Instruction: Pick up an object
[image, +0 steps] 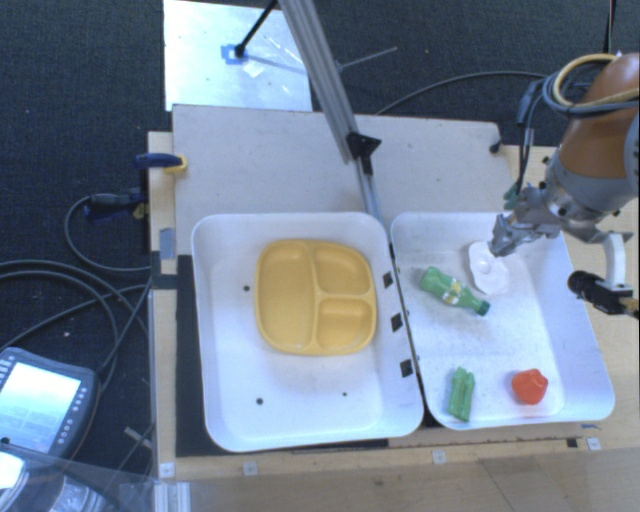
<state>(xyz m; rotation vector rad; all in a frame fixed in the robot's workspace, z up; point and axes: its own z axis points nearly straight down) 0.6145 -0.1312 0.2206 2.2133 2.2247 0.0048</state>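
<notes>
Bench first, since it's the biggest thing here: it carries my two shallow white bins side by side, the left bin (225, 400) and the right bin (560, 340), walls touching along the middle seam so I can reach either without shifting base.

The left bin holds one item, a yellow divided tray (315, 297), lying flat with its compartments up, roughly centred. Wide and flat like that, I'd guess it's a poor fit for two fingers, so I'm not bothering with it.

My arm comes in from the right, orange band above the wrist, and my gripper (503, 243) hangs over the far part of the right bin. It's tilted down toward a small white object (485, 268), some flat pale piece I can't name for sure since it blends into the bin floor. That's my pick target as far as I can judge. Honestly can't tell whether my jaws are apart or together from this angle, and nothing shows between them, so I won't claim a hold.

Just beside the white piece lies a green bottle (452, 291) on its side, cap end toward the near right. Further toward the near edge sits a green vegetable-looking toy (460, 392), and well apart from it a small red-orange object (530, 386). All loose, all lying where they landed, probably.
</notes>
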